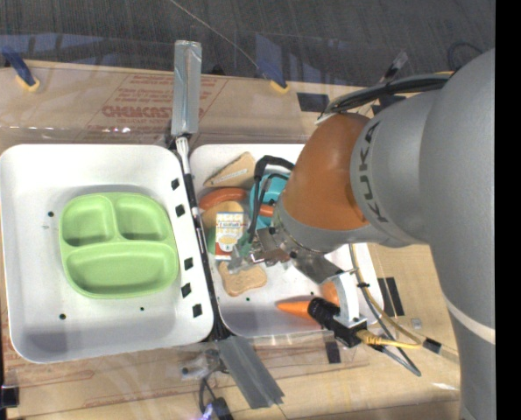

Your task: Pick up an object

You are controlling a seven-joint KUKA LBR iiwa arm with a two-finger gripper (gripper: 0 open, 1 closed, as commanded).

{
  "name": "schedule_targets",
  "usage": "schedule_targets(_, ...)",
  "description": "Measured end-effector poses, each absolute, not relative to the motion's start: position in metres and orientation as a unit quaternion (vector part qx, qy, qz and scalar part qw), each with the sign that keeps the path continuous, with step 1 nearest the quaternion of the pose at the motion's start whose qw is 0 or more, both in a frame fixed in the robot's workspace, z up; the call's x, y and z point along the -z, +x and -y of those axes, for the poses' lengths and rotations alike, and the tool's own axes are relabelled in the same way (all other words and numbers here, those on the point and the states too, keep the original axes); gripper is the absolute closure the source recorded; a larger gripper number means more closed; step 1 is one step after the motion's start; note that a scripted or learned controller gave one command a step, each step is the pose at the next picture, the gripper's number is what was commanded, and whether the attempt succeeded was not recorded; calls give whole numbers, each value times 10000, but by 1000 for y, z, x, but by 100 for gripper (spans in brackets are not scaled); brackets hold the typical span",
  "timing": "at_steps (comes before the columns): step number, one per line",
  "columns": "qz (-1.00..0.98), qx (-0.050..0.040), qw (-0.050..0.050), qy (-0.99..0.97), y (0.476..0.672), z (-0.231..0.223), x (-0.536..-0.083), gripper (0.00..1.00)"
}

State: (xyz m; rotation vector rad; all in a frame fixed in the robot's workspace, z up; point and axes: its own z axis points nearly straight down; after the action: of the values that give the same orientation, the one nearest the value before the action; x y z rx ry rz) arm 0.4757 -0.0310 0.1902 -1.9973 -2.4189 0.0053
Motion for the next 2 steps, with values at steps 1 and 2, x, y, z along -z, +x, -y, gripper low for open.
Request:
schedule_targets(1, 7556, -5, 2, -6550, 476, 91, -191, 100)
schedule_targets(2, 6556, 0, 5, -7551, 482, 30, -191, 100)
